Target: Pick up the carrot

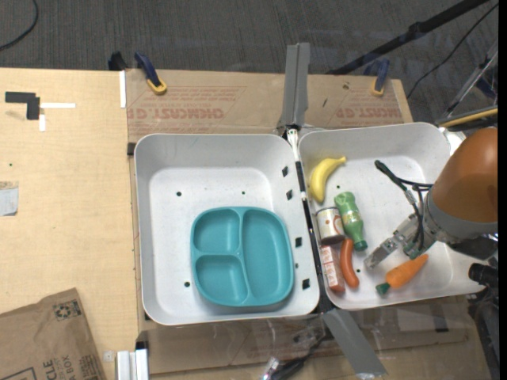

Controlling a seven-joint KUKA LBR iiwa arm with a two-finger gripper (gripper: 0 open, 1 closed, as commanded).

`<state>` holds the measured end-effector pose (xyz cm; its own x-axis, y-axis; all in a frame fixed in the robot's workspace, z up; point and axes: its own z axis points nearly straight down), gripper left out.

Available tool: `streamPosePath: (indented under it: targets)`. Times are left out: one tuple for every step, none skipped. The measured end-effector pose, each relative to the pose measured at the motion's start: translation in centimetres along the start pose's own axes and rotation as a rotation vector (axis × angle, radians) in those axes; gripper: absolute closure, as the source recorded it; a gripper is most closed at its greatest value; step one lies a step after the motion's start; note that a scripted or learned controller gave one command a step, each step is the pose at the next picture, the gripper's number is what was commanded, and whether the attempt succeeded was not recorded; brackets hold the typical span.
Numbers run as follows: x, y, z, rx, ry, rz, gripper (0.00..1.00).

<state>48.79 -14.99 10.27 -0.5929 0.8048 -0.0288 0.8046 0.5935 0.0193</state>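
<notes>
Near the right bin's front edge lies the carrot, with the pincer spread just above its upper side; closing off-centre, I judge, could roll it away or nudge the sausage

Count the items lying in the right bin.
5: banana at the back, green bottle mid-bin, can beside it, sausage in front, carrot front right. The arm may hide more.
</notes>
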Motion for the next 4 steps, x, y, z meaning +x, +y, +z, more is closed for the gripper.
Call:
streamPosePath:
  targets:
    - [-3.9,-2.5,-0.2,-0.011,0.018,-0.246,0.00]
    - [-2.1,-1.3,-0.2,-0.003,-0.002,-0.316,0.00]
    - [-2.8,-1.6,-0.2,-0.010,0.001,-0.844,0.00]
    - [-2.8,-1.6,-0.2,-0.010,0.001,-0.844,0.00]
